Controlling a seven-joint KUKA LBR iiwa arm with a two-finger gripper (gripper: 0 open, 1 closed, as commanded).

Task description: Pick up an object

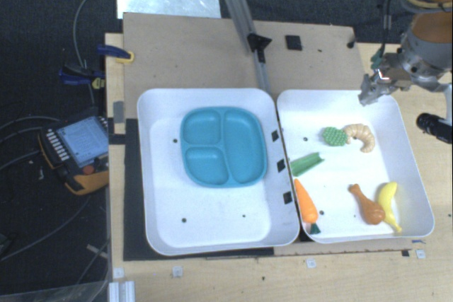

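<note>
While the tool hangs over the right bin's far rim, finger state unreadable, shrimp just below it, lying crosswise, tail curling toward the camera.

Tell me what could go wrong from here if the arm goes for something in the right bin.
1. The chicken drumstick and banana lie touching, so a grasp may catch both or neither.
2. The carrot rests against the right bin's left wall, leaving little finger room.
3. The gripper hovers over the bin's far corner and could clip the rim descending.
</note>
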